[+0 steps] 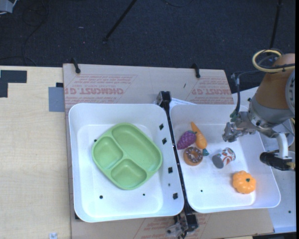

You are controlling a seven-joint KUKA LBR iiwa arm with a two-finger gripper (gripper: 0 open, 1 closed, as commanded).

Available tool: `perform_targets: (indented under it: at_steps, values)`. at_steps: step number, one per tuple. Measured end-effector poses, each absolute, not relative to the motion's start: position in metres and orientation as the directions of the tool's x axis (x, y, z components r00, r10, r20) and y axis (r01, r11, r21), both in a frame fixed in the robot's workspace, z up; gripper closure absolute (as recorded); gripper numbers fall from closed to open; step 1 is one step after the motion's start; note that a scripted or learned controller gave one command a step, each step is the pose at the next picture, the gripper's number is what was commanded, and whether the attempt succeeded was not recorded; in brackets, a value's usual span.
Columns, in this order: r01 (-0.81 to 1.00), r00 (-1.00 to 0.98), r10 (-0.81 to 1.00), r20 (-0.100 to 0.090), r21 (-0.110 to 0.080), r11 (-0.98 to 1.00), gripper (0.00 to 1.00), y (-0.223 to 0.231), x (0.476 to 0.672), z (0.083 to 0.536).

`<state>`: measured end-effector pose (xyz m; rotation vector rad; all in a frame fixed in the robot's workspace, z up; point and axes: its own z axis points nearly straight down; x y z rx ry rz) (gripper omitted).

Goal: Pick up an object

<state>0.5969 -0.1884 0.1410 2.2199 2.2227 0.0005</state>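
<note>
My gripper (231, 135) hangs over the right bin (269, 199), near its upper right part. Just below and slightly left of it lies a small grey, white and red object (223, 158). Further left are a brown donut (193, 156), a bunch of purple grapes (186, 140) and an orange carrot (199, 136), close together. An orange pumpkin (244, 181) sits toward the bin's lower right. Nothing shows between the gripper and any of these.
The left bin (84, 198) holds a green divided plate (127, 155). A black divider (173, 158) runs between the two bins. Cardboard lies under and behind both bins, and a pale wooden bench top extends to the left.
</note>
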Motion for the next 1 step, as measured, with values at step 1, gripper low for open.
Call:
perform_targets:
  at_steps: [1]
  values:
    - [1.000,-0.002,1.000,-0.001,0.002,0.002,1.00,-0.1906,0.5976,0.2039]
